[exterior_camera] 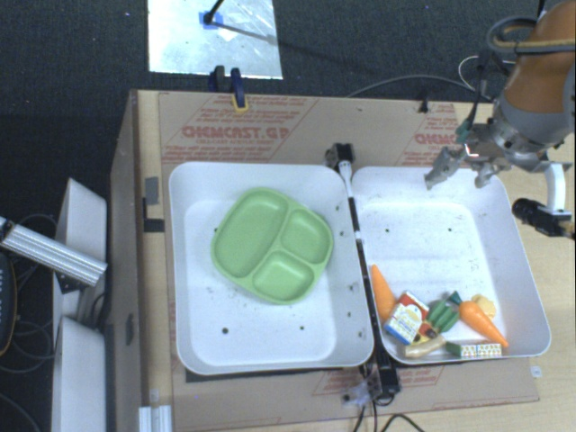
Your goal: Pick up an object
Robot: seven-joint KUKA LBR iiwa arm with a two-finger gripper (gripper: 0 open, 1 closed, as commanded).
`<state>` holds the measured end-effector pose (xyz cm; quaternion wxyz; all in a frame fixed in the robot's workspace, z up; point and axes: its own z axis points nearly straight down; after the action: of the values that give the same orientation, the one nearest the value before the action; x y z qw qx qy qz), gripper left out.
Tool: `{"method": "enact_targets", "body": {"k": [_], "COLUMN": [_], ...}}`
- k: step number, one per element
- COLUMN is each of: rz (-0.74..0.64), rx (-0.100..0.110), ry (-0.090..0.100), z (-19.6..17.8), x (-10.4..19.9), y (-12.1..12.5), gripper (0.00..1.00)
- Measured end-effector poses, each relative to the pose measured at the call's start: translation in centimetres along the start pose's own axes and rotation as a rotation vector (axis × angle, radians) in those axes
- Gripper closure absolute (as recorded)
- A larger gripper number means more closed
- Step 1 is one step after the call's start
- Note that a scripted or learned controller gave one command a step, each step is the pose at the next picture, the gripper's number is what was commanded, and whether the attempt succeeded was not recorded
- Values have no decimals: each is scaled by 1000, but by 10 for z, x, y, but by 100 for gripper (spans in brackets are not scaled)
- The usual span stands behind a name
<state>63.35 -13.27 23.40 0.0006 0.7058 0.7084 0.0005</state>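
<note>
From the camera above the bench, your claw (462, 166) hangs over the far edge of the right bin (423, 241), its 2 fingers spread apart and pinching nothing. Everything worth picking sits well apart from it, heaped in that bin's near corner.

There you have 2 carrots: one carrot (382, 293) lies along the divider between the bins, and the other carrot (483, 323) lies toward the bin's right wall. Between them sit a small red and white box (407, 319), a green vegetable piece (443, 313) and a flat printed packet (474, 351) at the near rim. They look like light, stiff plastic toys, likely smooth and a bit slippery, not fragile.

Your easiest target is probably the carrot by the divider, since it lies a little clear of the heap. Close across its thicker middle, fingers square to its length; the tapered tip would likely squirt out.

The left bin (207, 331) carries a green divided plate (273, 245), broad and shallow, with just a thin rim to pinch.
</note>
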Motion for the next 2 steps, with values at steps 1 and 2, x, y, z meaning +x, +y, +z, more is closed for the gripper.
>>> {"method": "enact_targets", "body": {"k": [1,2], "rz": [2,4], "rx": [5,1], "ry": [1,-1], "z": [105,73], "x": [5,-28], "y": [-69,-130], "gripper": [0,0]}}
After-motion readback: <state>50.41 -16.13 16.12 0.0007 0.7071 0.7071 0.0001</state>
